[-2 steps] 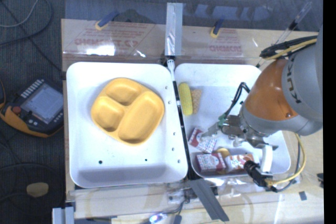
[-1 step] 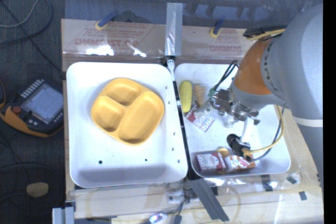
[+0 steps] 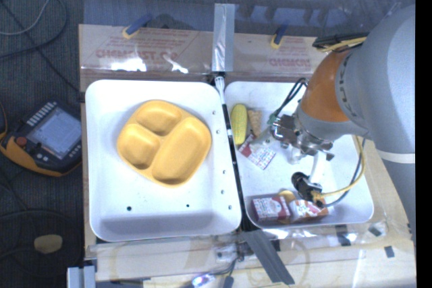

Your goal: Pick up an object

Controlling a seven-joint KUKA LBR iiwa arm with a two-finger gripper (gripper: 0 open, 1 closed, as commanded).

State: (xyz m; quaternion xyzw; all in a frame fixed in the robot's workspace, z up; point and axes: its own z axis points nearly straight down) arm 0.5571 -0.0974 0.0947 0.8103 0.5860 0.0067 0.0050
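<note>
- While the grey arm's two-finger gripper (image 3: 297,147) hangs low over the right shallow white bin (image 3: 266,182), you're in the approach step as I read it. Nothing is visibly lifted.
- Jaw state: you cannot tell from this view, because the wrist and orange band cover them from above.
- Candidate targets, all in the right bin:
  - a red-and-white patterned flat packet (image 3: 260,155), just view-left of the gripper
  - a yellow corn-cob-shaped toy (image 3: 239,123), lying along the divider wall
  - a tan ridged piece (image 3: 254,120), touching or just beside the corn; can't tell which
  - a red-and-white printed carton (image 3: 287,209), lying against the near wall
- The flat packet is nearest the gripper, so that's my guess for the pick. Contact can't be confirmed.
- Other option: a large yellow three-compartment plastic dish (image 3: 164,141) sits in the middle of the left shallow white bin (image 3: 135,216), well apart from the gripper.
- Next move, as a judgement: come down square on the target, close, then lift straight.
  - The packet lies flat, so expect a thin edge to grasp and a likely slip.
  - The corn is rounded and close to the wall, so there's little clearance on that side.
- Writing:
  - Reddish print on the brown cardboard panel (image 3: 148,47) behind the bins looks reversed or upside-down and is too blurred for you to read.
  - The carton and packet carry print that is too small to make out.
  - No brand is legible.
- A handheld pendant with grey screen (image 3: 50,138) lies on the floor view-left of the bench. Its screen content is unreadable.
</note>
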